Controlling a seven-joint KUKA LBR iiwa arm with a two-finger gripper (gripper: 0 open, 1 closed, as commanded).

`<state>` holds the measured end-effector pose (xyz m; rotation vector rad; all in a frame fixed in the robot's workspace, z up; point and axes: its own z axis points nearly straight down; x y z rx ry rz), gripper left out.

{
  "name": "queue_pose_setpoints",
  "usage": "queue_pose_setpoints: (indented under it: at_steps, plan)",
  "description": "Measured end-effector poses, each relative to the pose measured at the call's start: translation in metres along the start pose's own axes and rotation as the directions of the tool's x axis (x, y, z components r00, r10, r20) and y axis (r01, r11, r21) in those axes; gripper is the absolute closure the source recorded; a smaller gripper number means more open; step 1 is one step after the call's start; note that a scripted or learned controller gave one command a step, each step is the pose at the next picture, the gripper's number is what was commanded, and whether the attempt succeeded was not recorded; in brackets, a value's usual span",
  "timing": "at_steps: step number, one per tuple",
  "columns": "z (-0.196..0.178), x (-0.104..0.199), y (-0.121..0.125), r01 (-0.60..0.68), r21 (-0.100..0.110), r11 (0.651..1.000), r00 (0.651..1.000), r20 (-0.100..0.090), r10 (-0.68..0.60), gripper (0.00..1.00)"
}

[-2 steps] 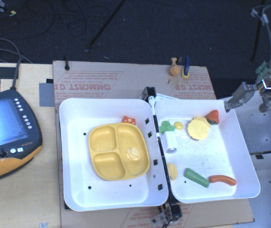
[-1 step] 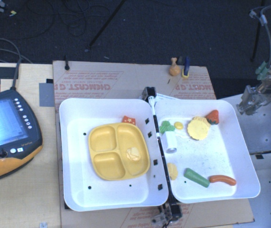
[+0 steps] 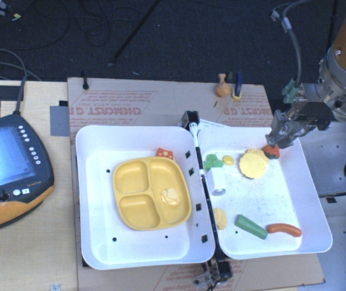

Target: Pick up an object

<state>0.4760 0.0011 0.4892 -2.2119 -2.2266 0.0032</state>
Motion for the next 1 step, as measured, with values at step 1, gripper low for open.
queue_pose_setpoints:
  at_steps: [1]
  plan:
    - [-0.0118,0.0749,0.0002,0.001,-0.002,1.000,1.000,0.000,-0.001,1.00]
